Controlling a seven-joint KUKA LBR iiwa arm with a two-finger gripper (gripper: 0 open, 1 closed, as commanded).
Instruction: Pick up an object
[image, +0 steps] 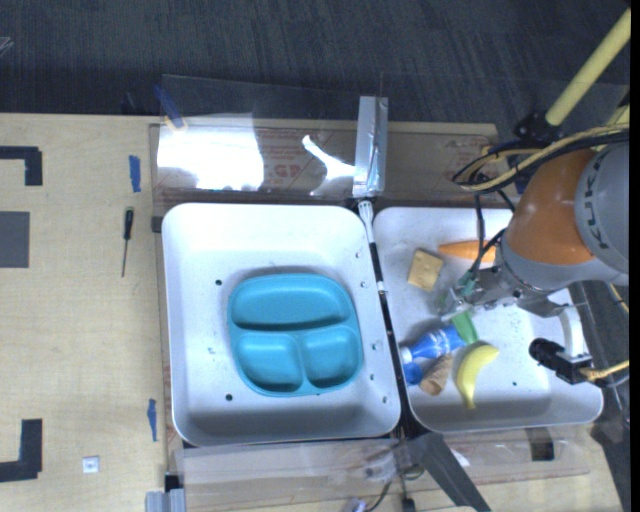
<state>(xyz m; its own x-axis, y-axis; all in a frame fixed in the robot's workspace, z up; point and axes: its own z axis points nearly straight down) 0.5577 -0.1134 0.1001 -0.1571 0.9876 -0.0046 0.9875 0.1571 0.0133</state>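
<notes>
Tool (468, 291) hangs low over the right bin (570, 400), its grip state impossible to tell, just at twelve o'clock of the green piece (464, 326), likely lining up a pick. Banana (472, 368) waits at six o'clock.

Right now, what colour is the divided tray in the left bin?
Light blue: the divided tray, clearest in the camera view.

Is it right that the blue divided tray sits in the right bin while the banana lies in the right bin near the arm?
Not quite. The camera view shows the blue divided tray in the left bin; the banana does lie in the right bin near the arm.
</notes>
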